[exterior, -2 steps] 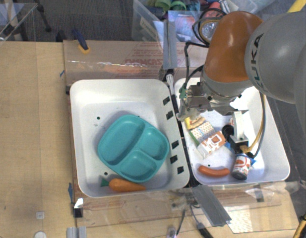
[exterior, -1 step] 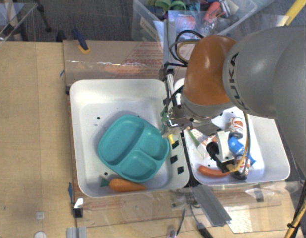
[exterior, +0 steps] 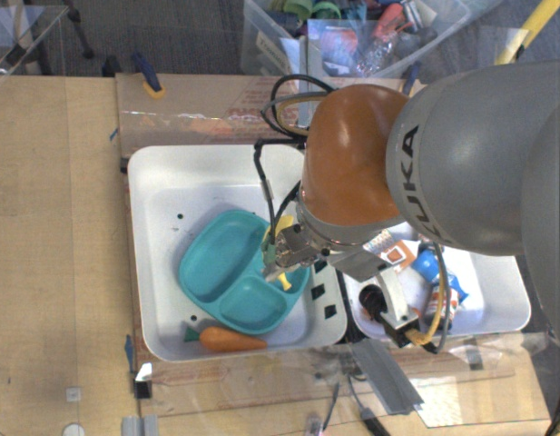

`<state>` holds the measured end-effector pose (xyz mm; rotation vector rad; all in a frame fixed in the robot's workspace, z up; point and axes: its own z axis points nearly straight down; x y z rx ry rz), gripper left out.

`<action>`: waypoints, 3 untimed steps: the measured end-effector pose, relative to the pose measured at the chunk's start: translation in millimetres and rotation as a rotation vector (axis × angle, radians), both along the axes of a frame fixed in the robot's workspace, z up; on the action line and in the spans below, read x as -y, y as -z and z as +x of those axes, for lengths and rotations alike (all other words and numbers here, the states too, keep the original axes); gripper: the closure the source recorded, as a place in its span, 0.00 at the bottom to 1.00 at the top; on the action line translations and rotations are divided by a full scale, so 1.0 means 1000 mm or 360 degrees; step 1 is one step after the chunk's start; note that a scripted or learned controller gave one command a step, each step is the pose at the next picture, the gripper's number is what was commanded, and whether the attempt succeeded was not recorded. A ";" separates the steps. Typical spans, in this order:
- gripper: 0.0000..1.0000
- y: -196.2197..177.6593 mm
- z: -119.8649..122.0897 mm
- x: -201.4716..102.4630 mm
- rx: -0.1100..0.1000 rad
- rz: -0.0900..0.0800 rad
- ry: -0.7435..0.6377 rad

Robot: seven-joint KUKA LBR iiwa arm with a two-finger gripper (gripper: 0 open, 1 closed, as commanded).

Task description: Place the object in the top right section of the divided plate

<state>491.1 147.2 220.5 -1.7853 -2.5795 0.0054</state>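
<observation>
A teal divided plate (exterior: 221, 266) lies tilted in the left white bin (exterior: 157, 198), with its sections bare. My gripper (exterior: 284, 257) hangs low over the plate's right edge, under the orange wrist band. A small yellow object (exterior: 285, 282) pokes out just below the gripper, and another yellow bit shows just above it. The gripper body hides most of the object and how it is held. An orange carrot (exterior: 232, 339) rests on the bin floor below the plate, near the front wall.
The right bin (exterior: 502, 298) holds a blue object (exterior: 427, 263) and some white and orange items, largely hidden by the arm. A small dark green piece (exterior: 191, 332) lies left of the carrot. A clear tub of toys (exterior: 352, 16) stands behind the bins.
</observation>
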 end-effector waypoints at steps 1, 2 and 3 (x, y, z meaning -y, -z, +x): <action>1.00 -0.010 0.012 -0.030 0.0008 0.0001 -0.0026; 1.00 -0.035 0.038 -0.024 0.0010 0.0000 -0.0138; 1.00 -0.030 -0.011 0.012 0.0003 0.0002 -0.0584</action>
